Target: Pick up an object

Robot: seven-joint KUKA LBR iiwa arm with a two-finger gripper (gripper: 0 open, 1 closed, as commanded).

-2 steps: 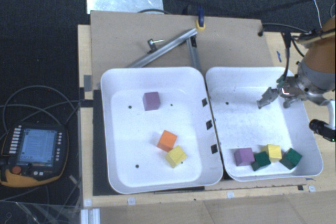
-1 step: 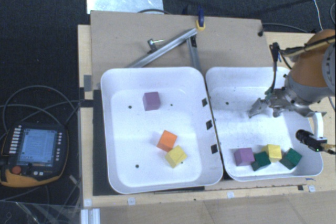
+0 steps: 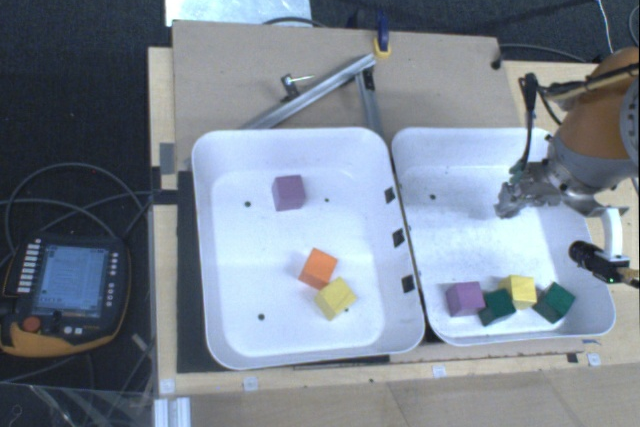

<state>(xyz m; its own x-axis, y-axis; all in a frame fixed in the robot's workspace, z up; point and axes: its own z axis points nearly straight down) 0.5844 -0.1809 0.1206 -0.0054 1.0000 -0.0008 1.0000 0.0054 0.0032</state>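
Far to the left of the pincer point(image 3: 512, 203), the left bin point(image 3: 215, 215) holds three small blocks: one purple block point(image 3: 288, 192), one orange block point(image 3: 318, 267) and, touching it, one yellow block point(image 3: 335, 298). All look matte with square faces; both bins are smooth white trays with rounded corners.

The pincer hangs over bare floor in the right bin point(image 3: 440, 150), its tip blurred, so I cannot tell how it is set. Below it, along the near wall, sit four blocks in a row: one purple point(image 3: 464, 297), one dark green point(image 3: 496, 306), one yellow point(image 3: 521, 290), another dark green point(image 3: 554, 301).
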